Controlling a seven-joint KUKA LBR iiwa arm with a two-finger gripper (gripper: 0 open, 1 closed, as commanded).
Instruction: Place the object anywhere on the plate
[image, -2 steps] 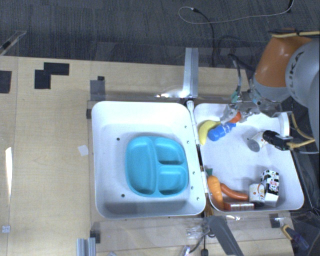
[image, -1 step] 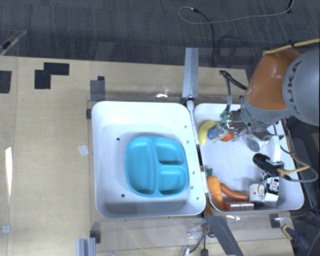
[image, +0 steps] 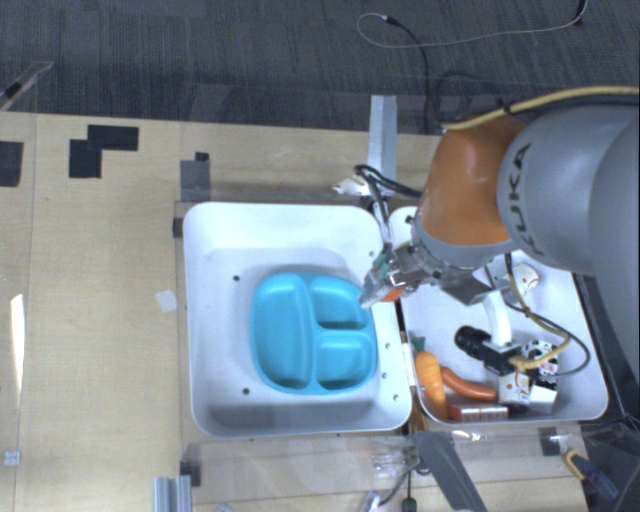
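A light blue plate (image: 300, 335) with three compartments lies in the left white bin (image: 215, 300), towards its right side. My gripper (image: 380, 286) hangs over the plate's upper right corner, just at the wall between the two bins. The grey arm with its orange band (image: 465, 190) covers the wrist from above, and the fingertips are too small and blurred to read. An orange carrot (image: 430, 373) lies at the near left corner of the right bin (image: 590, 395). A reddish-brown sausage (image: 472, 385) lies next to the carrot.
A short brown stick-like thing (image: 472, 410) rests against the right bin's near wall. The arm covers most of the right bin's far half. Bare white floor surrounds the plate on its left, far and near sides.
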